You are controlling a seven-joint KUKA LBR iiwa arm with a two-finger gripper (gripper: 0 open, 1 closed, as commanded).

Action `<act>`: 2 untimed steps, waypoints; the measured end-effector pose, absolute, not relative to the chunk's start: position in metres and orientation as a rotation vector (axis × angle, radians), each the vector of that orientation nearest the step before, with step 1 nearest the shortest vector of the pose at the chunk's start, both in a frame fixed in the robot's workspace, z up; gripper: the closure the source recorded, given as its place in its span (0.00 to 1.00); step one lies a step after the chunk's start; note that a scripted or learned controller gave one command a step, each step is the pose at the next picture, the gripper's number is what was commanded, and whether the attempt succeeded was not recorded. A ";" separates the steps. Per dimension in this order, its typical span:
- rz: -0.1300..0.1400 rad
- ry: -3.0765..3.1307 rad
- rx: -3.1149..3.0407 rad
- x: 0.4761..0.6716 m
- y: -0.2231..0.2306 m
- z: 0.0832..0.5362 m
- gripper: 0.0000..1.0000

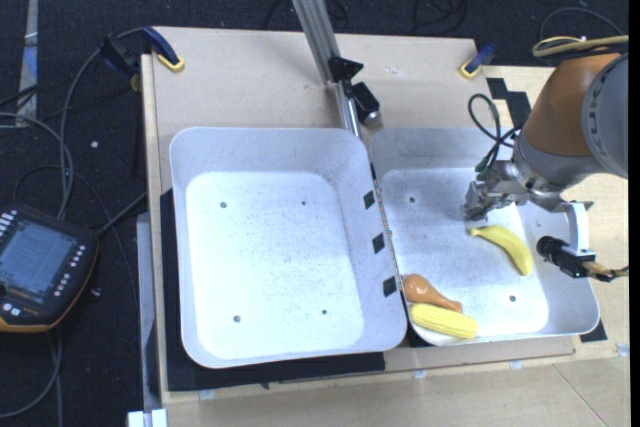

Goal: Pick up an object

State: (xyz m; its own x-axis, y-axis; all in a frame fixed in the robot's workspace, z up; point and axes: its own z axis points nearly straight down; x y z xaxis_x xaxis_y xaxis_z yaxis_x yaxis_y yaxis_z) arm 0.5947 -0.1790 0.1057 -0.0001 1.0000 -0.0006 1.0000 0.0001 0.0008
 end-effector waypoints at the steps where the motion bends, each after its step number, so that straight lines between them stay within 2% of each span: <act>1: 0.004 2.220 2.218 0.599 -0.169 0.157 1.00; 2: 0.003 2.220 2.219 0.600 -0.169 0.209 1.00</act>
